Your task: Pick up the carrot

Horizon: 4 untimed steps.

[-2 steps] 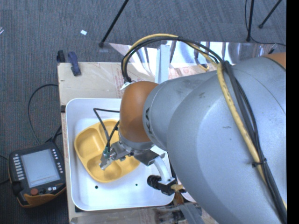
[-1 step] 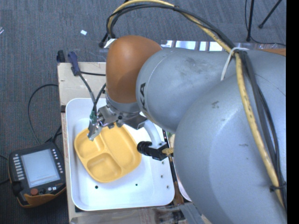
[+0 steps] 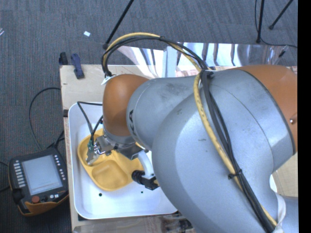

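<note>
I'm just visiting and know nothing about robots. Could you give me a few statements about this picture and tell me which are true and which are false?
1. The arm is grey with an orange band. True.
2. A yellow divided tray lies in the white bin. True.
3. The yellow tray sits on the carpet. False: it lies inside the bin on the bench.
4. A handheld control unit with a screen lies on the floor left of the bench. True.
5. The cable along the arm is red. False: it is yellow and black.
</note>
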Available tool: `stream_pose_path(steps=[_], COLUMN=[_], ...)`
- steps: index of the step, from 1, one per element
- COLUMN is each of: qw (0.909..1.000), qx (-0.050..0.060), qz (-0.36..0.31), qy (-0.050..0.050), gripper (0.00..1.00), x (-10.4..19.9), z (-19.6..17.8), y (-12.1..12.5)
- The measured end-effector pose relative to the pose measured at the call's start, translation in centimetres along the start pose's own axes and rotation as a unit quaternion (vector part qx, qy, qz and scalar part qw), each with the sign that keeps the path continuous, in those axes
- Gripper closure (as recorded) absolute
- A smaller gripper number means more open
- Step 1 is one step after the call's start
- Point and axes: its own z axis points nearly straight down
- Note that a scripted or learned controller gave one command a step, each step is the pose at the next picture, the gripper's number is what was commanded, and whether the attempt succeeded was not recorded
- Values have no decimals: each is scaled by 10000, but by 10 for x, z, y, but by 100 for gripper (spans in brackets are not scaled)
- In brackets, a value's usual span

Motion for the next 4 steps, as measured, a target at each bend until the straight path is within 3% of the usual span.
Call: stream_pose_path(steps=[1,2,3,4], qw=[9805,9920,9967,9864], qx=[-42,-24,-3,-6], qz=[-1965,-1263,-817,-1645], qy=[4,-5,-6,-6], gripper=[0,0,0,0], x=[-5,-7,-30,-22], z=[-1,-152,-231,-319], y=[-64,23,75,32])
